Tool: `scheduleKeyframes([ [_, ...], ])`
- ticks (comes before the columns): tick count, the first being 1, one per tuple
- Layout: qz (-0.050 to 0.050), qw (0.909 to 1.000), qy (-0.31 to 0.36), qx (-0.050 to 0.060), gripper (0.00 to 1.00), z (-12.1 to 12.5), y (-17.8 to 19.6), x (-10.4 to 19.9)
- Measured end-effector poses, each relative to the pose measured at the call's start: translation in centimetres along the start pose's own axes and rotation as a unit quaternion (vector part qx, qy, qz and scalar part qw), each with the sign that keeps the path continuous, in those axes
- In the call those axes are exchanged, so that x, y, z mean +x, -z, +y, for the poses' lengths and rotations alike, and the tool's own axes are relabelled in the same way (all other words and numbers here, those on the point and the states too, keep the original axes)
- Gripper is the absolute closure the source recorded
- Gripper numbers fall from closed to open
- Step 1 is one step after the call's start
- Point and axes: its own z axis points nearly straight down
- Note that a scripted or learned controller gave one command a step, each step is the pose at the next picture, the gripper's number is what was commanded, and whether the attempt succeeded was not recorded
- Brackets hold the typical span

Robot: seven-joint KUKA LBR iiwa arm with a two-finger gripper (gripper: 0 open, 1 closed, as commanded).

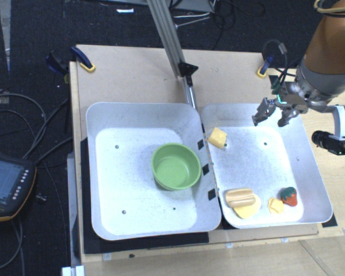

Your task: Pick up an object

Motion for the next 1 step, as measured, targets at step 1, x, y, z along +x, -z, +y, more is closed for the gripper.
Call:
scheduleKeyframes([
  [1, 0.000, 1.0000, 0.000, 0.000, 0.00, 0.00, 0.00, 0.00],
])
